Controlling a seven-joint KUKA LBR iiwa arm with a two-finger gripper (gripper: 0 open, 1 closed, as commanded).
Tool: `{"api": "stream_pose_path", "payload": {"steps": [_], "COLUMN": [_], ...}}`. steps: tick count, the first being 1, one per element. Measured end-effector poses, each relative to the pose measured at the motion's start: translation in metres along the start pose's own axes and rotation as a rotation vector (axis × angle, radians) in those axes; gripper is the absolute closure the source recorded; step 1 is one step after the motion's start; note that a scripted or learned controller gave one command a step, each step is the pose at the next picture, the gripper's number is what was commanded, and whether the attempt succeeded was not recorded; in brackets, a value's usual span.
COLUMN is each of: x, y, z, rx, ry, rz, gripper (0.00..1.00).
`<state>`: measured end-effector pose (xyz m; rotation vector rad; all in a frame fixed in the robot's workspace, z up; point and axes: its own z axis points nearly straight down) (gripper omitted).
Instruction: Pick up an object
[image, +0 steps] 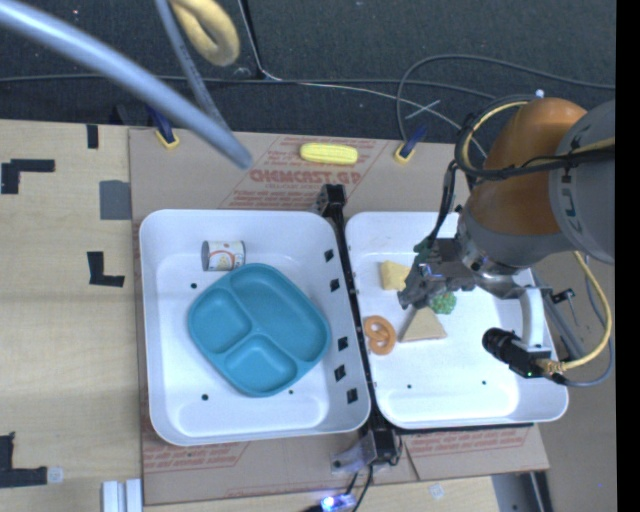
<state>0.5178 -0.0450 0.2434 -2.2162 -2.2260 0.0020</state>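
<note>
I am hovering the gripper (425, 290) low in the right bin (480, 400), can't tell its state, over a green item (444, 301) and tan wedge (427, 326) just below-left of it, w/ the pretzel (379, 334) further left.

Grey arm (590, 180) with orange band (525, 165), yellow cables.

a robotics lab: cardboard-topped bench (290, 175), twin white bins (160, 330), loose cables (430, 90), toy food.
</note>
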Motion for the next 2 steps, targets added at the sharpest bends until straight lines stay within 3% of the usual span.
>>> {"api": "stream_pose_path", "payload": {"steps": [2], "x": [0.104], "y": [0.047], "z": [0.021], "rx": [0.000], "ry": [0.001], "rz": [-0.001], "gripper": [1.00]}}
